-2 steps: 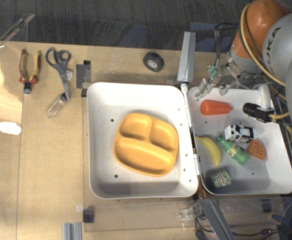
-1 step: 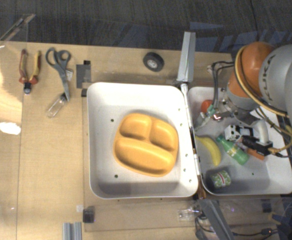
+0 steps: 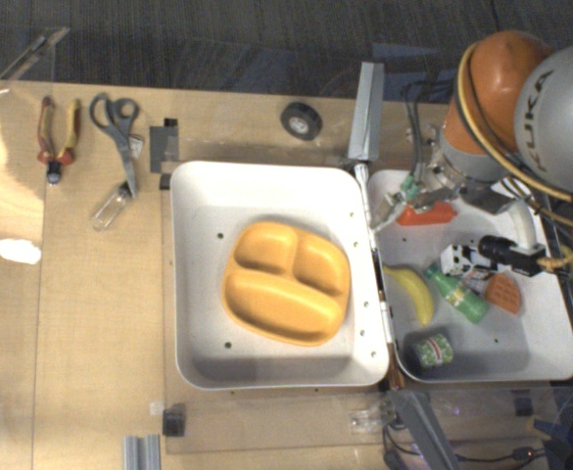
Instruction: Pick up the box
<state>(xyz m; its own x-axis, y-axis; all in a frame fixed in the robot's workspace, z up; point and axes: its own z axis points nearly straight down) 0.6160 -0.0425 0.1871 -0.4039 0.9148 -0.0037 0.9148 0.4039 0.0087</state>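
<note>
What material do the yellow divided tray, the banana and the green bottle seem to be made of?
Yellow divided tray: likely moulded plastic, smooth with a soft sheen and rounded edges. Banana: looks like matte plastic, a toy perhaps; too small to be sure. Green bottle: probably glossy plastic, lying on its side.

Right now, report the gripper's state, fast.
Gripper: cannot be told. It sits at the upper left corner of the right bin, next to an orange-red flat item.

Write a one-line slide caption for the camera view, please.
KUKA arm reaching over the right bin of small items; yellow tray in the left bin.
</note>
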